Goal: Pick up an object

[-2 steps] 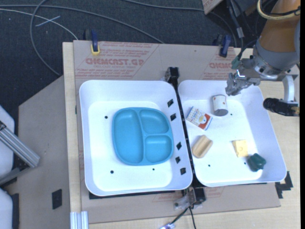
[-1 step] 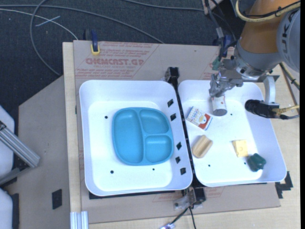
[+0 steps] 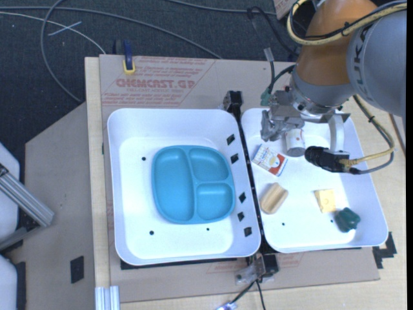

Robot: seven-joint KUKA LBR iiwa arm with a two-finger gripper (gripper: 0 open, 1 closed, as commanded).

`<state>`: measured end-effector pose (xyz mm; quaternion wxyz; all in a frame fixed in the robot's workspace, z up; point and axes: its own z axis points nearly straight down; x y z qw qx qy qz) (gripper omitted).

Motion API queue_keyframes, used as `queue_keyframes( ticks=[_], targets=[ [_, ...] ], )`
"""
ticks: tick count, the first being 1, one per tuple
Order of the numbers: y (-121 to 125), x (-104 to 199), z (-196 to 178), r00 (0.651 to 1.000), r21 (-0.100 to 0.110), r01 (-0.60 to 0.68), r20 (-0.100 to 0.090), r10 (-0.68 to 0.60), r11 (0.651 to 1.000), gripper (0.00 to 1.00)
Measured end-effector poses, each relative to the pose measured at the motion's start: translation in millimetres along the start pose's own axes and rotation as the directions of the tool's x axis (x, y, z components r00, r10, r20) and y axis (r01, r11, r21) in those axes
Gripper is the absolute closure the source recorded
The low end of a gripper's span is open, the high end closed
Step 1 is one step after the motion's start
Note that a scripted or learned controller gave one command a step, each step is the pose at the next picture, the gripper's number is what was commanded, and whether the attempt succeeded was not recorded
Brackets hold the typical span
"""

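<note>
Small white-and-red packet (image 3: 270,161) in the right bin (image 3: 368,234), just below the pincer (image 3: 279,133), its grip state indiscernible.

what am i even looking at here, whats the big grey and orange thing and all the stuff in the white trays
The grey and orange thing is a robot arm, reaching in from the right. The single camera is fixed above the bench and looks down at a slant. At the arm's end is its pincer, the part meant to grasp things; it hangs over the back of the right bin. From this angle I can't tell what state it is in, and nothing is visibly held.

Two shallow white bins sit side by side. The left bin holds a blue divided plate. The right bin holds a small white and red packet, a tan block, a yellow piece and a dark green lump. The arm's job is to pick up one of these.
</note>
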<state>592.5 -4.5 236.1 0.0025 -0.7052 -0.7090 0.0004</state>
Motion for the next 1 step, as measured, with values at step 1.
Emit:
queue_keyframes(
  ticks=[1],
  targets=[
    [-12.6, 45.8, 10.7, 1.000, 0.000, -0.002, 0.001, 0.002, 1.000, 1.00]
  ],
)
